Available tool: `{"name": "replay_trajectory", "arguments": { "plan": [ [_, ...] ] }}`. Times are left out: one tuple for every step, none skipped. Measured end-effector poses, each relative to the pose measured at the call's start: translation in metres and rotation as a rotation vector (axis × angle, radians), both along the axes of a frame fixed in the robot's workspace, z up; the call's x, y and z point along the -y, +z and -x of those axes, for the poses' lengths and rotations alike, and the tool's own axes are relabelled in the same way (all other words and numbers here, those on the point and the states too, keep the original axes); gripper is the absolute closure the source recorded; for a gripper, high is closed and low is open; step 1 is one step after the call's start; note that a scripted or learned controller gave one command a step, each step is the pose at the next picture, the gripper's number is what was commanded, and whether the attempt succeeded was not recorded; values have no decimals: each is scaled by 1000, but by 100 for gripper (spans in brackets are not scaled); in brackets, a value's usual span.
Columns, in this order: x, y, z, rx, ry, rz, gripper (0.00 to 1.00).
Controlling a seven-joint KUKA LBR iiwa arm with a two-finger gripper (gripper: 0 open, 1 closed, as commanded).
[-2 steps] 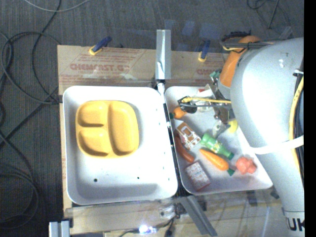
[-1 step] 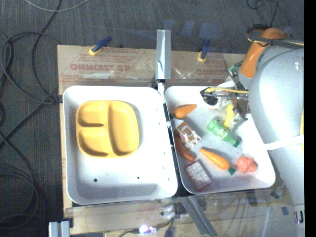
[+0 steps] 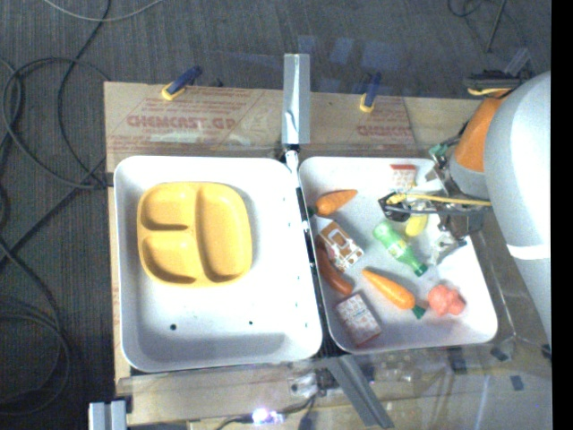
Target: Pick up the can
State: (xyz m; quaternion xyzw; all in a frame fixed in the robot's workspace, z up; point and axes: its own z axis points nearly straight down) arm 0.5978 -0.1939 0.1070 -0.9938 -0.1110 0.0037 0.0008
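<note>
The can (image 3: 341,246) is small, with a brown and white label, and lies on its side in the left part of the right bin (image 3: 483,330). The gripper (image 3: 446,238) hangs over the right side of that bin, well to the right of the can and apart from it. A green bottle (image 3: 399,248) and a yellow piece (image 3: 416,226) lie between the can and the gripper. Nothing shows between the gripper's fingers.
Around the can lie an orange carrot (image 3: 335,202) above it, a dark red sausage (image 3: 335,279) below it, a second carrot (image 3: 389,288), a pink checkered box (image 3: 356,317) and a red fruit (image 3: 446,300). The left bin (image 3: 179,330) holds a yellow divided plate (image 3: 194,231).
</note>
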Motion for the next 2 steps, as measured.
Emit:
{"name": "replay_trajectory", "arguments": {
  "plan": [
    [-81, -18, -41, 14, 1, 3, 0],
    [-16, -17, -55, 0, 17, 0, 0]
  ]
}}
